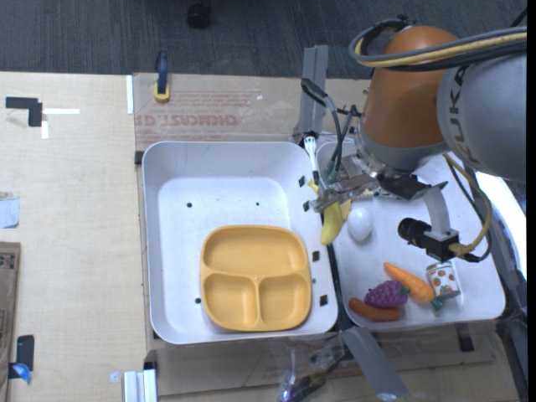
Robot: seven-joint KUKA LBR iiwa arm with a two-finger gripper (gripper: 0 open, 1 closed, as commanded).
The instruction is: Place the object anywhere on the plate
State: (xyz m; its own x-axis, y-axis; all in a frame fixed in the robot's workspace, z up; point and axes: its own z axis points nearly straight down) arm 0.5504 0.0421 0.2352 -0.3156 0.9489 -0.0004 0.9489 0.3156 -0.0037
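From my remote seat I saw the grey arm with its orange band hanging over the left part of the right shallow white bin (pixel 477 304), its gripper (pixel 339 193) low beside the wall shared with the left white bin (pixel 167 249). I could not tell whether it was clenched or released, since the wrist and cables hid it. A pale yellow banana-shaped toy (pixel 333 222) hung or lay just under it, touching the dividing wall, and I judged that to be the object meant, though I could not confirm any hold. A small white egg-like ball (pixel 359 224) sat just beside it. The yellow three-compartment plastic plate (pixel 255 276) lay in the left bin, near but across the wall. My worry was a weak hold: the toy could catch the bin wall on the way over and drop short of the plate. A sideways sweep could also knock the white ball, or the orange carrot toy (pixel 409 280) further off
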